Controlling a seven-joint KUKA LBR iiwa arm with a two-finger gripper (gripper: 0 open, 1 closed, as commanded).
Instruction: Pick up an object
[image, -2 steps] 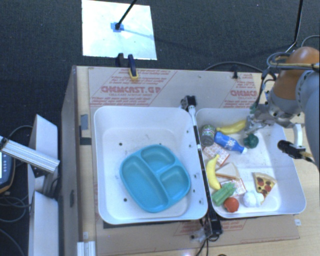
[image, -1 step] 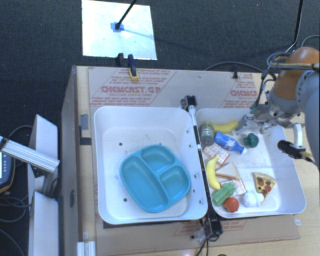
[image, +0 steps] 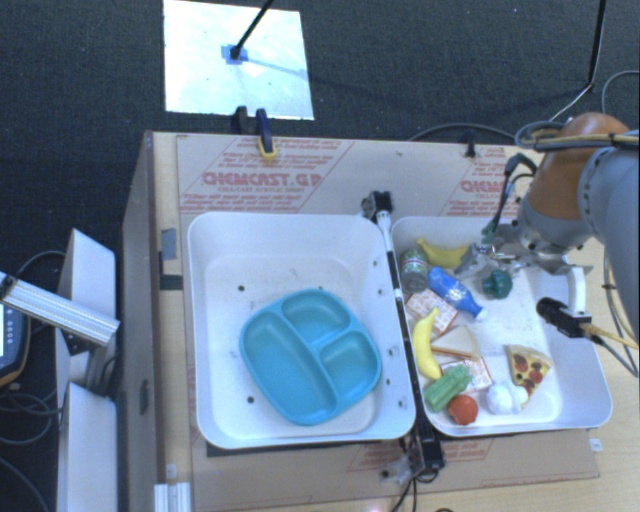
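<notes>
okay, we see a dark teal object (image: 497, 284) in the right bin (image: 590, 400), upper part, touching the gripper (image: 487, 262). we can't tell its grip state. blue bottle (image: 459, 293) lies just beside; blue tray (image: 310, 355) sits in the left bin (image: 220, 300).

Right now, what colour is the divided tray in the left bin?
Light blue; the divided tray shows plainly in the camera view.

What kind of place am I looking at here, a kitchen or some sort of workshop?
Most likely a robotics lab bench, not a kitchen. A grey robot arm reaches over two white bins, one holding a blue divided plate, the other toy food such as a pizza slice. Loose cables trail around the bench.
</notes>
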